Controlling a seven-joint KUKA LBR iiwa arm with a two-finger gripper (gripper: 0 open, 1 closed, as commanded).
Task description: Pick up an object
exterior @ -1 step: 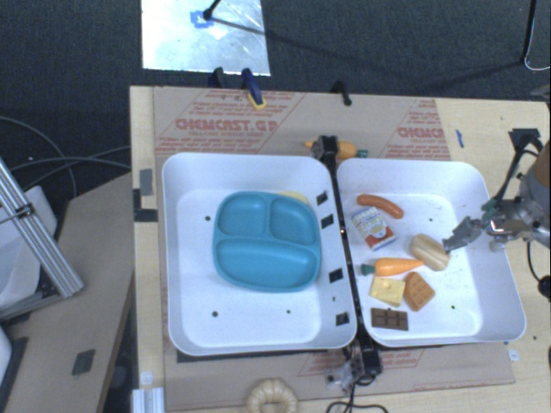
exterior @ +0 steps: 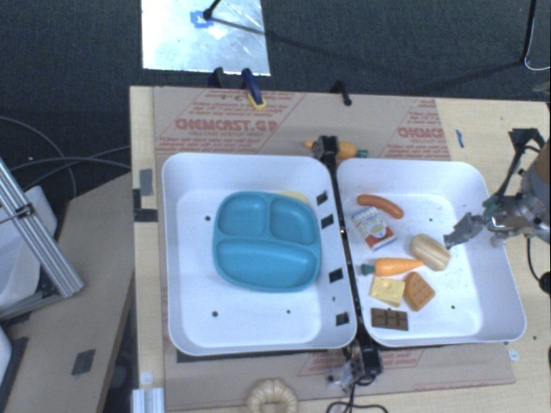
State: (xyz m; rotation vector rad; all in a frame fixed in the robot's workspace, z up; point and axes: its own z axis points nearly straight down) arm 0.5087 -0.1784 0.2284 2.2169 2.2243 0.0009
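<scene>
Table (exterior: 284, 114) is covered by brown printed cardboard and fills mid-frame. Two white bins sit on it side by side, touching along a clipped centre seam.

Left bin (exterior: 194, 317): a blue three-compartment plate (exterior: 267, 241) lies flat at centre, with a yellow item peeking out just behind its upper right rim.

Right bin (exterior: 491, 317): toy food is clustered in its left-centre. Sausage (exterior: 380, 205) is at the top, a small printed packet (exterior: 372, 225) just below it, and a bread roll (exterior: 430, 252) is right of the packet. Carrot (exterior: 396, 267) lies under the roll, its tip close to or touching the roll. Cheese wedge (exterior: 387, 291) and waffle cracker (exterior: 419, 292) are side by side below that. Chocolate bar (exterior: 388, 319) is lowest, near the front wall.

Arm (exterior: 527, 209) enters from the right edge at mid-height. Pincer (exterior: 456, 233) sits just right of and above the roll, with nothing visible between the fingers. Can't tell how far open it is at this resolution.

A reflective sheet (exterior: 205, 24) lies on the dark floor at upper left.
</scene>
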